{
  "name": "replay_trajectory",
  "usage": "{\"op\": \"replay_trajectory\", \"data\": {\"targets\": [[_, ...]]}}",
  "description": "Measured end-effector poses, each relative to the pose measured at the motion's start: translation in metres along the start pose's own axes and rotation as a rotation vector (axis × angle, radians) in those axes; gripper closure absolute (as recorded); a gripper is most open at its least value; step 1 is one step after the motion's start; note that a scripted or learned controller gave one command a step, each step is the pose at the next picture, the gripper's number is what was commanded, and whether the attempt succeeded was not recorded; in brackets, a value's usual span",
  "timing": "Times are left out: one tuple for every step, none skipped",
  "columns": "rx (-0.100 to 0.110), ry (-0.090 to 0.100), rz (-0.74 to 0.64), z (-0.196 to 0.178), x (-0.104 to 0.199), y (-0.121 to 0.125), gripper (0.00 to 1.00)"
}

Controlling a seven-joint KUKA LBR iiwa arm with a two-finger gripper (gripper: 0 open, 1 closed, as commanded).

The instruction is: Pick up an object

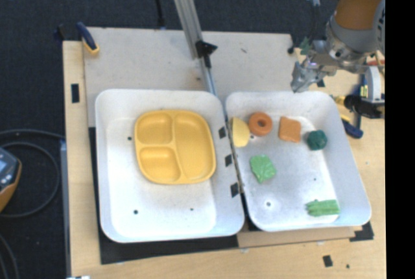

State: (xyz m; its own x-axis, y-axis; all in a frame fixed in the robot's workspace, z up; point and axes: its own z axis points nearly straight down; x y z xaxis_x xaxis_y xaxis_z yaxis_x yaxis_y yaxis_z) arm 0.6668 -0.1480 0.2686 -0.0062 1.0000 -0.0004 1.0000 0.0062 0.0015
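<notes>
The gripper point(303, 80) hangs above the far rim of the right bin point(350, 170), at about twelve o'clock from the bin's middle, with nothing visible between its tips; how far apart they stand I cannot tell, since they blur into a grey mass; inside that bin an orange ring point(260, 123) lies at eleven o'clock, a yellow piece point(240, 132) just beside it at ten against the left wall; an orange block point(290, 129) sits at twelve, a dark green lump point(316, 140) at two; a light green piece point(262, 168) lies near nine, a flat green piece point(322, 207) at five; the left bin point(117, 206) carries a yellow divided plate point(175, 145) near its centre.
</notes>
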Motion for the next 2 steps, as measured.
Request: {"op": "replay_trajectory", "data": {"targets": [[0.001,0.002,-0.001,0.005,0.061,0.005,1.00],[0.001,0.001,0.000,0.011,0.117,0.012,1.00]]}}
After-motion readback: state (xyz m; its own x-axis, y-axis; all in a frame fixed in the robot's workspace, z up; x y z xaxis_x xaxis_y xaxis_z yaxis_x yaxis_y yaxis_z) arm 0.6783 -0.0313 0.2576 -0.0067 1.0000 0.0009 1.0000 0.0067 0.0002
